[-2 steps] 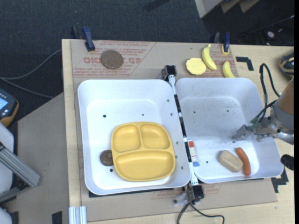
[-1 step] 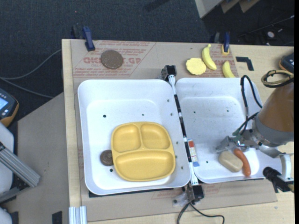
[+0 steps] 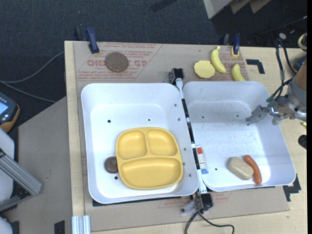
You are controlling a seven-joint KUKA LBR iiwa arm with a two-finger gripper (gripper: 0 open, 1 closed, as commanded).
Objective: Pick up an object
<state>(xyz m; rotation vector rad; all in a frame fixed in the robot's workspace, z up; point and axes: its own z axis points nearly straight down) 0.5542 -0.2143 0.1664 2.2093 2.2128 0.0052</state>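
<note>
The end effector hangs spread and empty over the right bin's far right side, well apart from the beige, rounded block and orange sausage lying touching at the near right. In my judgement, a descent between them could nudge both aside, or grab neither

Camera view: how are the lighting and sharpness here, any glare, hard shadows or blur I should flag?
Camera view: even, soft light; the white bins read bright without blown-out glare; the yellow plate casts only a faint shadow; the sausage and the tan block are slightly soft; the gripper at the right looks mildly blurred.
</note>
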